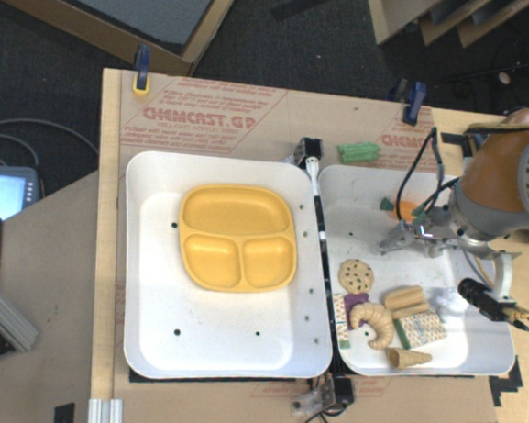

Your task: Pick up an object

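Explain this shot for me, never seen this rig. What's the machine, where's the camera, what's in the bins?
One camera, fixed above the bench, looks down at a slant. The grey arm with the orange band reaches in from the right; its claw hangs over the right bin. I can't tell whether it is open or shut, and nothing shows in it.

The left bin holds a yellow divided plate. Toy food lies in the right bin: a cookie, a croissant, a bread roll, an ice-cream cone. A green piece lies on the board behind the bins.
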Action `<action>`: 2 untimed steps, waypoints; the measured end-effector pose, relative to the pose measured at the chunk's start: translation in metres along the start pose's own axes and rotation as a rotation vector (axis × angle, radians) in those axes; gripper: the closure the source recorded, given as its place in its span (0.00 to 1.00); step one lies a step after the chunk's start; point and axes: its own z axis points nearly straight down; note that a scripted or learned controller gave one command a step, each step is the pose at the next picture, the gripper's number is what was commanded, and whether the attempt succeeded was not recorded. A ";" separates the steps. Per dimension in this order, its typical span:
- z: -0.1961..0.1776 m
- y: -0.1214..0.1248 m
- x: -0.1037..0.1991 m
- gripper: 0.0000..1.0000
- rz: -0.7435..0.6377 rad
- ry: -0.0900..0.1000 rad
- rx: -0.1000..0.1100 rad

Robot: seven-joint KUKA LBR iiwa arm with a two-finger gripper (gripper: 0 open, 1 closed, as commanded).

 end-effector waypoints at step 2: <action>-0.092 0.077 -0.058 0.00 0.007 -0.006 -0.008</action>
